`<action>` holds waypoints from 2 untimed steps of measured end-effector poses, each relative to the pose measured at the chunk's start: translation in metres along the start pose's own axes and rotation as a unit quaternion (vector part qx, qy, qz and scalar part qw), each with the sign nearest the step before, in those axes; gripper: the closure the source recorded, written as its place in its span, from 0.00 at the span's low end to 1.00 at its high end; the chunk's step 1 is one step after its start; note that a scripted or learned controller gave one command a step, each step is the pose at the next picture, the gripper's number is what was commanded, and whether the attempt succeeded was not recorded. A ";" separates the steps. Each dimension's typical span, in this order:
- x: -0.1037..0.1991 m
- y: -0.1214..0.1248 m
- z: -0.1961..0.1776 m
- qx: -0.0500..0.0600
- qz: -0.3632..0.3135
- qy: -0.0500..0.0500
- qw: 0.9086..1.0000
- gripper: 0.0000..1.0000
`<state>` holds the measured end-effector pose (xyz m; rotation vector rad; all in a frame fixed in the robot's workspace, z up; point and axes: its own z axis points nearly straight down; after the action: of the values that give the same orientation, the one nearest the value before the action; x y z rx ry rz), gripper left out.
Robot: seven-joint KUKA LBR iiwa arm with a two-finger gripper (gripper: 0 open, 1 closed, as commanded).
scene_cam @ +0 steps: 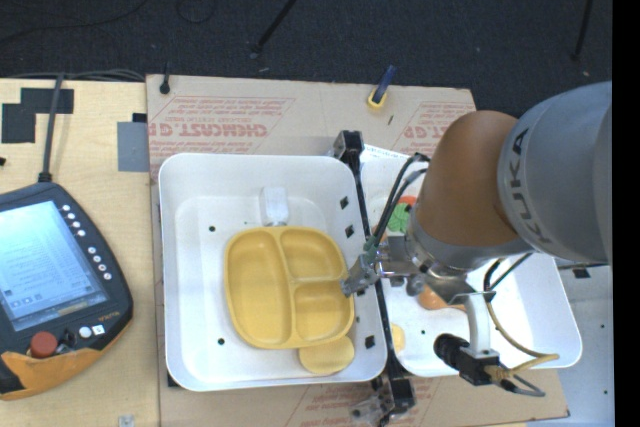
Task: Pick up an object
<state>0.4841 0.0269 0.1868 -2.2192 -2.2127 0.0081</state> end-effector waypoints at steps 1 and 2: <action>-0.003 0.003 -0.010 -0.001 0.003 0.000 1.000 1.00; -0.013 -0.008 -0.153 -0.011 -0.001 0.000 1.000 1.00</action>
<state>0.4773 0.0138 0.3398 -2.2281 -2.2265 -0.0168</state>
